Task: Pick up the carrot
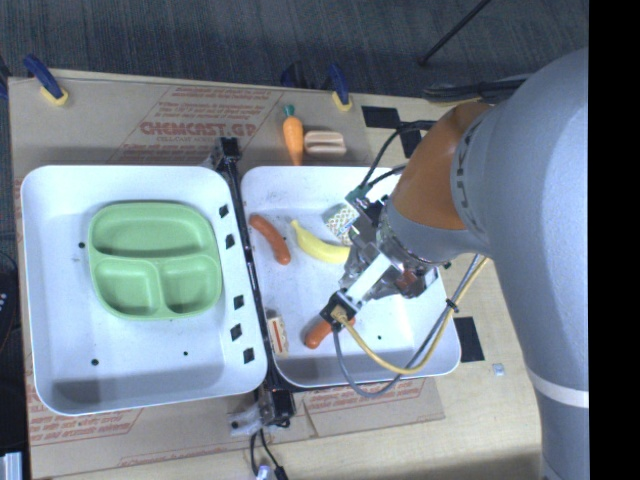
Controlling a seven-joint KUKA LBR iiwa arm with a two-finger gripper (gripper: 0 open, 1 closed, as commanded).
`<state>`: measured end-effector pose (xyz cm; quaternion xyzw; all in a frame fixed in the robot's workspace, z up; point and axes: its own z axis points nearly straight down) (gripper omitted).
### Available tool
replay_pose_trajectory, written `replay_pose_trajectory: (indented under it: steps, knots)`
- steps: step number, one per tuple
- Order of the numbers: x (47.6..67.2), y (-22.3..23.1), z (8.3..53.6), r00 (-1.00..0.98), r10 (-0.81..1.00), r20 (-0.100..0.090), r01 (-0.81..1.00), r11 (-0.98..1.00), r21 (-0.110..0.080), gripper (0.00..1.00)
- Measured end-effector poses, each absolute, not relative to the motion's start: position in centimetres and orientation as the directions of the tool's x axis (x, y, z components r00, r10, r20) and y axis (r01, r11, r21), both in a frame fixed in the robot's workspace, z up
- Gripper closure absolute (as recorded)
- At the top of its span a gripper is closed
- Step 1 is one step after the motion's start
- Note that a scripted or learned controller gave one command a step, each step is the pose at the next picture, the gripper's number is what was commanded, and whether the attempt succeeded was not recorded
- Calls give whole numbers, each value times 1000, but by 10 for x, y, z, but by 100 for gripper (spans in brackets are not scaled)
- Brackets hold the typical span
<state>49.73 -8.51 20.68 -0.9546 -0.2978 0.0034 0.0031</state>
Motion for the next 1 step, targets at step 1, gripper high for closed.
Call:
replay_pose_trajectory:
  steps: [1]
  knots:
    - [534,-151,316,713,702,-1,702,-713,-2,100]
